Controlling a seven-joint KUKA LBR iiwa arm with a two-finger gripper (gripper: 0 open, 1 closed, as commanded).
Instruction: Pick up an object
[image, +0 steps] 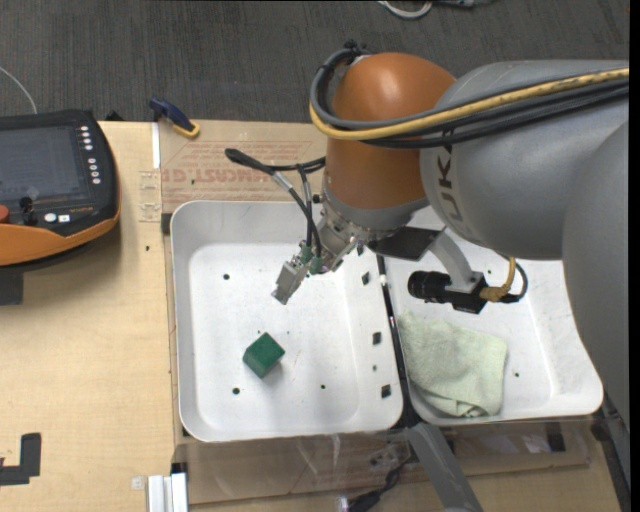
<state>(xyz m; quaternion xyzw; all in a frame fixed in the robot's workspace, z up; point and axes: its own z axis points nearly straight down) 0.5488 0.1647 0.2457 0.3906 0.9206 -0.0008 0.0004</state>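
Two shallow white bins are carried side by side on the wooden worktop (80, 350), and the left bin (215, 310) is taken here as the reference for everything else. A green cube (264, 355) is seen lying inside the left bin, on its floor, toward the near left corner and clear of the walls. The claw (287, 287) is held over the middle of the left bin, tilted down and toward the bin's left side, and nothing is seen gripped in it. It is drawn too small and too much end-on for its state to be read, so whether it is apart or together cannot be told. The cube is left apart from the claw, nearer the bin's front edge. The grey arm (500, 150) with its orange band is stretched in over the left bin's far right corner. Against the left bin's right wall stands the right bin (545, 330), in which a pale crumpled cloth (455, 365) is laid near the front. Beyond the left bin's far wall a sheet of cardboard (230, 172) with red lettering is spread flat. Well to the left of the left bin an orange and black teach pendant (50, 190) is rested on the worktop.
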